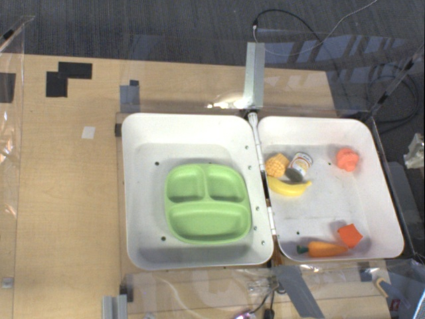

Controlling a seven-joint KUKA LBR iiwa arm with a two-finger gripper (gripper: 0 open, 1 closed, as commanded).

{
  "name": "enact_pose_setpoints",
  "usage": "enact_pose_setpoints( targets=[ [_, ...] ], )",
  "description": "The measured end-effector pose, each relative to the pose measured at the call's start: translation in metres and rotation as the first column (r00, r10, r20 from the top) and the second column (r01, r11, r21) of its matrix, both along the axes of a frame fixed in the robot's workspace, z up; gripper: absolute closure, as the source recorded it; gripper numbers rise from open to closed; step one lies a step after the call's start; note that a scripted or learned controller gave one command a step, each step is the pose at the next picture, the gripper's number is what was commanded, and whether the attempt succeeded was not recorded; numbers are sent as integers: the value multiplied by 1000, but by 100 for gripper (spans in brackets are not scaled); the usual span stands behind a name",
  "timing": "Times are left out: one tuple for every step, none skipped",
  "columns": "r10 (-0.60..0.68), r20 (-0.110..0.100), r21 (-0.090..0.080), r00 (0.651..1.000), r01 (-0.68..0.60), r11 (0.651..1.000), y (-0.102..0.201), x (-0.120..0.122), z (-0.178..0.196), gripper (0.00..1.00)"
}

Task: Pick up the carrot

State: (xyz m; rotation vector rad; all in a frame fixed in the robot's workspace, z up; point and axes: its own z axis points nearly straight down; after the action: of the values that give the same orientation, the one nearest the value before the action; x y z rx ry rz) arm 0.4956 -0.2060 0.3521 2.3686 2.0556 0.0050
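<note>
Wooden bench (66, 198) on dark carpet (133, 12) | carrot (325, 248) at right bin's (372, 138) near edge | pincer state: cannot tell

Orange carrot (325, 248) flat along right bin's near wall

A small pale piece (416, 150) pokes in at the far right edge of the frame, about halfway down. It is whitish-grey and the frame edge cuts it off. It is too small and too blurry to tell what it is, or whether it is part of the robot's arm. Nothing more of the arm's pose can be told from here.
</note>
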Motion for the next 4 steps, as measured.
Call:
enact_pose_setpoints(
  targets=[
    [7,5,-1,1000,-7,1000,1,2,12,100],
    [14,10,-3,1000,-14,1000,1,4,23,100],
    [-144,-4,2,990,144,990,31,-8,-216,100],
    [-144,-3,2,990,144,990,31,-8,-215,0]
  ],
)
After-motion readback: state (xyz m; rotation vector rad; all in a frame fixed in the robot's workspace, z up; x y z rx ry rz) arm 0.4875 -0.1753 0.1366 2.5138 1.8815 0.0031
